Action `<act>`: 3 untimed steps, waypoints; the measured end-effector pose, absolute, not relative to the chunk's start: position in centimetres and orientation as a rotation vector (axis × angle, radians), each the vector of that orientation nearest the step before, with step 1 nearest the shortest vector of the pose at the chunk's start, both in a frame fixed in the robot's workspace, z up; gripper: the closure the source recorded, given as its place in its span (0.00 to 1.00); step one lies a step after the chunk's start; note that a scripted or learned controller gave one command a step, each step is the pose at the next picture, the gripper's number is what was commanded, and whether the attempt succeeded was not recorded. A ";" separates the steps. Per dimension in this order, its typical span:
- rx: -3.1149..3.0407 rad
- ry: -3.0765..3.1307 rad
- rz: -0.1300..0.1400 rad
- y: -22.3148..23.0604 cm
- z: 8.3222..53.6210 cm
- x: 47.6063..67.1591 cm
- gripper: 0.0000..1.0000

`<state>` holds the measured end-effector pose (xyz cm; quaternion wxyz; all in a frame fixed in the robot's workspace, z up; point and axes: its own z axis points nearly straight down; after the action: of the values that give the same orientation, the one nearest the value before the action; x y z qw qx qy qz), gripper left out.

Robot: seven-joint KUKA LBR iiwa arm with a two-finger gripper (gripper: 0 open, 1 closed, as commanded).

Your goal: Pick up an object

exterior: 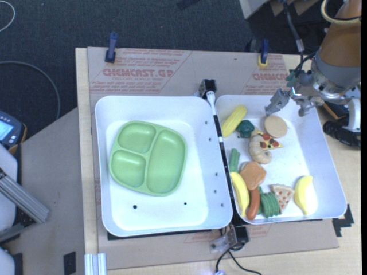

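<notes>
Plastic food crowds the right bin (321, 153): a yellow corn cob (234, 120) up near the divider, a dark green piece (246, 128) just beside it, a tan round cookie (276, 126), and a pale pastry with red bits (262, 148) below that. Further down sit a green bean (234, 160), an orange chunk (253, 175), a banana (239, 191) along the left wall, a carrot (254, 204), a green veg (269, 204), a pizza slice (282, 196) and a yellow lemon wedge (305, 195). Nothing is lifted; every piece lies on the bin floor. Over the bin's far edge hangs the gripper (292, 103), fingers spread apart with nothing between them, just above the cookie. Across the divider, the left bin (114, 211) carries a green divided plate (148, 157). Both bins rest on a brown board (149, 67) held by blue clamps (110, 46).
</notes>
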<state>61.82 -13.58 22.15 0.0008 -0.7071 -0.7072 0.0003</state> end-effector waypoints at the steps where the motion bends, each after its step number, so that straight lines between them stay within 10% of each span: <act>1: -2.219 -2.210 0.008 -14.1 7.7 57.4 0.00; 2: -2.225 -2.221 -0.001 -14.2 9.6 57.8 1.00; 3: -2.215 -2.212 0.006 -9.8 9.6 47.4 1.00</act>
<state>47.40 -9.81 9.62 0.0054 -0.7076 -0.7066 0.0021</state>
